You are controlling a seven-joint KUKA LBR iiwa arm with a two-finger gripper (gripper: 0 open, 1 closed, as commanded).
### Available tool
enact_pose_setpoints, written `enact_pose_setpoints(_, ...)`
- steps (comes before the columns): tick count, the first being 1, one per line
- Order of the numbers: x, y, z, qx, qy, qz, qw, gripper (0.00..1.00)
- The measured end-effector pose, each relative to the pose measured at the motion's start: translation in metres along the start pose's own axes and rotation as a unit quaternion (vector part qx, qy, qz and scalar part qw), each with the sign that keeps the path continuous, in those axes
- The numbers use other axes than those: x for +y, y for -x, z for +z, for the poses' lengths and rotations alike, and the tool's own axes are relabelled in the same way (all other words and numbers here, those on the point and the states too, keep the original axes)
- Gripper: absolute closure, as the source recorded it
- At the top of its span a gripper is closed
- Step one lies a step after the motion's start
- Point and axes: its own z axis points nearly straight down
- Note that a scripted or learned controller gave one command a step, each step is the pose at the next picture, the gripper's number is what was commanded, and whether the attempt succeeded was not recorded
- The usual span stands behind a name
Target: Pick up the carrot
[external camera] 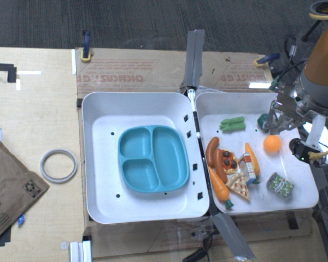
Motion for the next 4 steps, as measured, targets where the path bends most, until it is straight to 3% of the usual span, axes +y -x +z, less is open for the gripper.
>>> enact_pose_setpoints(1, 0.000, 0.000, 0.000, 0.000, 0.000, -0.001, 1.0000, 0.00)
enact_pose_setpoints(2, 0.016, -0.022, -0.128, -0.001, 0.000, 0.008, 1.0000, 0.00)
enact_pose_setpoints(3, 0.013, -0.071, -0.061, -0.001, -0.001, -0.025, 0.9997, 0.00)
enact_pose_setpoints(4, 0.016, -0.007, -0.012, -0.001, -0.001, -0.033, 0.9994, 0.00)
